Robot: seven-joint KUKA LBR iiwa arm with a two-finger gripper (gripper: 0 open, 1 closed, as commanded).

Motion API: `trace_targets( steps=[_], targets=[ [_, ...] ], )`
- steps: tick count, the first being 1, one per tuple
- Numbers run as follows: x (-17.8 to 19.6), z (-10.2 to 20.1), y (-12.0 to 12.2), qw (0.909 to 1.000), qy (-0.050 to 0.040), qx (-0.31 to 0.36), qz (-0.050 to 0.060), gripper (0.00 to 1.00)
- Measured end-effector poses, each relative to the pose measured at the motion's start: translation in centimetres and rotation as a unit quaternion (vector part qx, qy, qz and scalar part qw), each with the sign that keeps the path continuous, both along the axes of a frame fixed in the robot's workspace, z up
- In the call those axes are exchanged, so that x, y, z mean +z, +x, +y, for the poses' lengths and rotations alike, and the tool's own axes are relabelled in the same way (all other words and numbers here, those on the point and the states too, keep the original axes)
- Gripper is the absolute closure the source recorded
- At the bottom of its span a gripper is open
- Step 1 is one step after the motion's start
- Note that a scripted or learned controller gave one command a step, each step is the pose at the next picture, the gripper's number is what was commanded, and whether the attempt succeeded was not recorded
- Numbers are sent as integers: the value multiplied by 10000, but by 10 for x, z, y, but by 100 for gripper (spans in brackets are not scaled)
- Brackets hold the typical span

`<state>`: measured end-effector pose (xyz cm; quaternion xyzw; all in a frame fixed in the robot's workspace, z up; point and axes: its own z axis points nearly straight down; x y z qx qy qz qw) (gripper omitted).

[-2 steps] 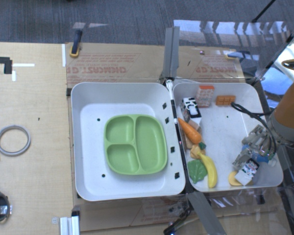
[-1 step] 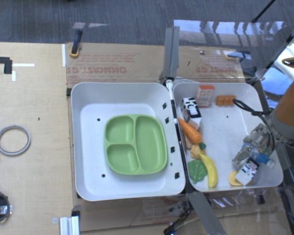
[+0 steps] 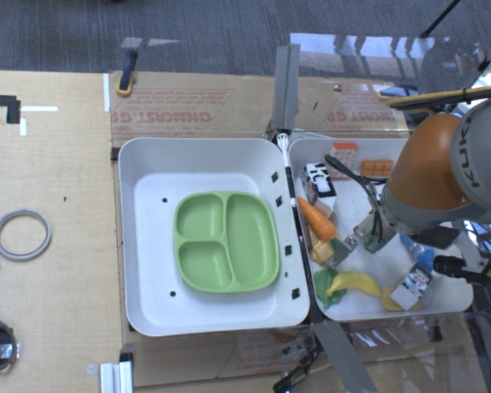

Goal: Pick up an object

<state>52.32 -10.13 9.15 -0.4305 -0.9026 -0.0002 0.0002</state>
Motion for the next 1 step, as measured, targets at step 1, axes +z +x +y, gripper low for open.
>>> trace_targets(
  steps=[1],
  targets=[
    [0, -58, 33, 9997, -10, -225, -5, 0]
  ],
)
